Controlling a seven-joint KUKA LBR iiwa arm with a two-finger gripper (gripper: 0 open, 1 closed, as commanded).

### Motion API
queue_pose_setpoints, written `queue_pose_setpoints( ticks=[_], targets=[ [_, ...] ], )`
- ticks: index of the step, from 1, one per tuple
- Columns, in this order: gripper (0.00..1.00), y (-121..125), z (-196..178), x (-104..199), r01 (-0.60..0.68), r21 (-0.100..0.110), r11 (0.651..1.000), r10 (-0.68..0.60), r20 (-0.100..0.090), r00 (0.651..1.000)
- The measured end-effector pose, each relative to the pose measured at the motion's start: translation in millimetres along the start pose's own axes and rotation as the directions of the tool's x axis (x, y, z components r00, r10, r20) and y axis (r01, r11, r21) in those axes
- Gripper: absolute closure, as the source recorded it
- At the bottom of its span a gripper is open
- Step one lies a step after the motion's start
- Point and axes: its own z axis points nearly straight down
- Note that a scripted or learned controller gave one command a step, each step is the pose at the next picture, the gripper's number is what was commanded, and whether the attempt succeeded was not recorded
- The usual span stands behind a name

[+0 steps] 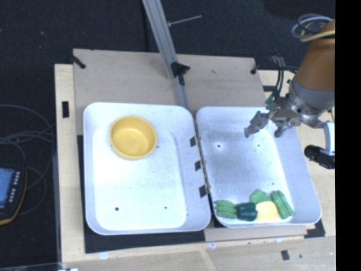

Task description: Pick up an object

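Observation:
My gripper [265,129] hangs open over the upper right part of the right bin [242,157], with nothing between its two spread fingers. Far below it, a cluster of small objects lies along that bin's front edge: a green ridged piece [225,208], a dark teal block [246,211], a yellow piece [267,212], a small green lump [259,196] and a green ridged piece [282,203] leaning on the right. A yellow bowl [133,136] sits upright in the upper left of the left bin [141,202].
A slanted metal pole [163,38] runs from the top of the view down to the gap between the bins. The bench's brown board [225,83] lies behind the bins. A handheld pendant [10,192] rests off the bench at the far left.

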Motion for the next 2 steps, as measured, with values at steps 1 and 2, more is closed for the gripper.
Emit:
queue_pose_setpoints(
  ticks=[1, 2],
  targets=[
    [0.0, -3.9, 42.8, 1.8, 0.001, -0.001, 1.0, -0.001, 0.0, 1.0],
    [0.0, -5.4, 84.8, 0.7, 0.001, -0.001, 1.0, -0.001, 0.0, 1.0]
  ],
)
